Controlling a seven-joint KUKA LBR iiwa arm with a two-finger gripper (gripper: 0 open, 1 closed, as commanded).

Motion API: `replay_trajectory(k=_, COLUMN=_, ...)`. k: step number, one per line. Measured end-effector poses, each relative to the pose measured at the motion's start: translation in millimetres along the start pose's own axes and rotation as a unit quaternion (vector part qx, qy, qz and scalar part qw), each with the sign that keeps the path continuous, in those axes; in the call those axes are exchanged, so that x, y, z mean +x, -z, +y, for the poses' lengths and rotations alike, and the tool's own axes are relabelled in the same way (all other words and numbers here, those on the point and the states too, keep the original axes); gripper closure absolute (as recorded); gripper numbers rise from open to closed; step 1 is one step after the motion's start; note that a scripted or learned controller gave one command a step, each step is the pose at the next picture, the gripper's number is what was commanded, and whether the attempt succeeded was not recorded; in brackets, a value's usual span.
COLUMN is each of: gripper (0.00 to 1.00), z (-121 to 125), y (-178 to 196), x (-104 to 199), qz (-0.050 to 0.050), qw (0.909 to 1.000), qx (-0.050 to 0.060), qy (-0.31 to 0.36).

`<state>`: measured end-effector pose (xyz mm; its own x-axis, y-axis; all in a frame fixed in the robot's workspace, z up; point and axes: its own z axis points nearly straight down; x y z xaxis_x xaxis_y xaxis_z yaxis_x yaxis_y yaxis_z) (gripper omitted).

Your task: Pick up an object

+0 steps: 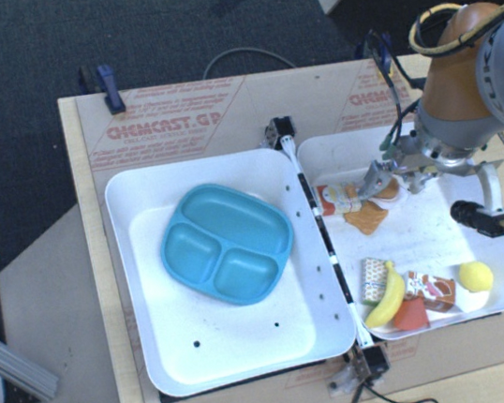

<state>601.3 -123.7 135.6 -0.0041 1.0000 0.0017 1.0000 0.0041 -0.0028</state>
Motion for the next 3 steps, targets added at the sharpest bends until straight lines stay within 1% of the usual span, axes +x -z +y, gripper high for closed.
replay_trajectory(k=1, gripper=0.0, z=14.3, y=-49.4, x=5.8, qz=0.0, qw=1.0, qx=-0.002, qy=-0.001)
replay_trajectory(k=2, gripper=0.0, z=68.1, y=-47.5, x=-13.4, qz=-0.001, qw=1.0, qx=-0.002, qy=0.0)
replay_trajectory(k=3, gripper=1.0, z=64.0, y=-39.8, x=-13.9, qz=-0.003, qw=1.0, qx=0.003, qy=0.0)
